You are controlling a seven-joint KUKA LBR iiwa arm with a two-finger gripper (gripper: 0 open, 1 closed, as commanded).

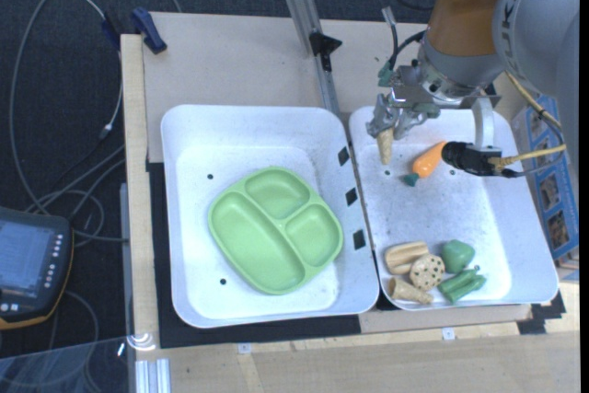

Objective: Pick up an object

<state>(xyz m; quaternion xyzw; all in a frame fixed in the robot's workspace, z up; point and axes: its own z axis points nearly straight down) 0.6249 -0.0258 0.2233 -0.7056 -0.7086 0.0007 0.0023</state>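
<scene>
Your claw (390,126) hangs over the far left corner of the right bin (515,225), pinching a tan cone (385,145) that points down between its fingers. You'll see a carrot (425,162) just beside it to the right. Bread (406,255), a cookie (426,271) and green vegetables (460,270) crowd the near edge. The left bin (184,198) carries a green divided plate (275,228).

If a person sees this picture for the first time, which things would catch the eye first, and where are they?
Probably the light green divided plate lying in the left bin, and the grey arm with its orange band reaching in from the right. Its gripper hangs over the far end of the right bin, a pale cone-shaped piece at its fingertips, an orange toy carrot beside it.
</scene>
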